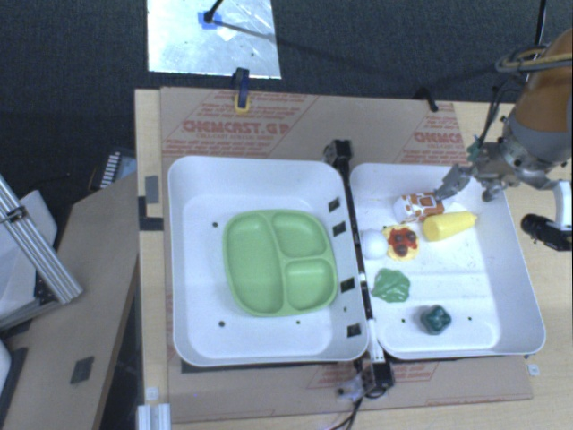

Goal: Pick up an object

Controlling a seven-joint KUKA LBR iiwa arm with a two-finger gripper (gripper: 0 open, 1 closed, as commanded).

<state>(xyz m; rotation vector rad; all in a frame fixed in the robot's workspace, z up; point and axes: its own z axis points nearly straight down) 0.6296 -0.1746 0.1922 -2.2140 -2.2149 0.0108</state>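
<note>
Two shallow white bins are seen side by side on the desk, which is covered by brown printed card. The left bin contains a green divided plate lying flat near its centre. The right bin contains six small objects, grouped toward its left half. An orange-and-white toy is located at about 11 o'clock within that bin, with a yellow block just beside it at its 4 o'clock. A red-and-yellow item is found below these, touching or nearly touching a white ball at its 9 o'clock. A green leaf-like piece lies at about 7 o'clock in the bin, and a dark teal object lies near 6 o'clock, apart from the others. The grey arm enters from 3 o'clock, and the claw is positioned over the bin's upper edge, near the orange-and-white toy at its 1 o'clock. Whether the claw is spread or pressed together cannot be told. No object is seen between its fingers.
</note>
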